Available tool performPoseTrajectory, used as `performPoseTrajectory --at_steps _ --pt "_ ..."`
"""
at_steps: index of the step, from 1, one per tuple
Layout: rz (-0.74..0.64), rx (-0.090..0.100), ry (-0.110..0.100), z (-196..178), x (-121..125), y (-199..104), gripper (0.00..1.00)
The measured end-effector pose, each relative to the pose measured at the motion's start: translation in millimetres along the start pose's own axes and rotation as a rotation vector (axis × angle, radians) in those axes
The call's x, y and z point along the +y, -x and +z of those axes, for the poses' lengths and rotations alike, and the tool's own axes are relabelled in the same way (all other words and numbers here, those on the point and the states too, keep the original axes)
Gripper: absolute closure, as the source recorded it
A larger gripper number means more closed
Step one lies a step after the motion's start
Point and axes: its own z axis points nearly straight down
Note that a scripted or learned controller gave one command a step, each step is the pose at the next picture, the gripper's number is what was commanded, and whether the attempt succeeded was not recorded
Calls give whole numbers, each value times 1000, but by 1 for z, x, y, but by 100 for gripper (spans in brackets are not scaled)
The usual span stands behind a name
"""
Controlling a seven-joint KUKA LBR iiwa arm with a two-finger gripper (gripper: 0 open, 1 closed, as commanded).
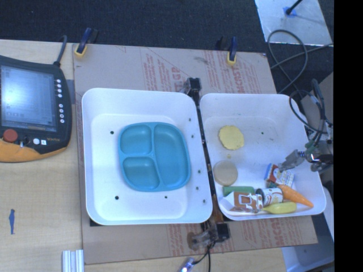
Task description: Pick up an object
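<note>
The right bin (261,103) holds several small objects. A yellow disc (231,137) lies near its middle, and a tan disc (226,173) sits below it by the left wall. Along the front wall lie a green piece (238,190), a brown-and-white carton (245,202), a small can (272,196), a yellow piece (279,208) and an orange carrot (295,195). A red-and-white packet (281,177) sits just above the can. My gripper (295,158) reaches in at the bin's right wall, just above the packet and to its right, with nothing visibly held.
The left bin (96,112) holds a blue divided plate (154,156). A teach pendant (31,112) lies left of the bins. Clamps (232,50) grip the board's far edge, and cables (300,95) loop at the right.
</note>
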Motion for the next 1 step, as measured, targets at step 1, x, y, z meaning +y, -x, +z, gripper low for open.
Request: performPoseTrajectory --at_steps 1 --pt "-2 0 -2 103 43 -11 0"
